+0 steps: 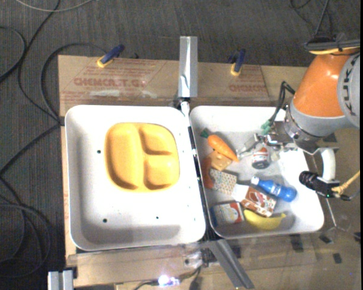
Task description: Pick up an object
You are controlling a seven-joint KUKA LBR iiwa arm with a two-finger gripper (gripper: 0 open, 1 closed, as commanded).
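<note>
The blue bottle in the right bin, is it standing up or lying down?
Lying down. The blue bottle rests on its side on the right bin's floor, white cap pointing left, beside the banana.

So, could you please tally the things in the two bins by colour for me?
Yellow: 2, tray, banana
Orange: 1, carrot
Blue: 1, bottle
Red: 2, packet, carton
Grey: 1, grater
Total: 7. The small things under the tool are too unclear to count.

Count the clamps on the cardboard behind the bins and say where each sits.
2. One blue-and-yellow clamp sits on the cardboard's far edge behind the left bin; the other clamp sits behind the right bin. The arm could hide more further right.
</note>
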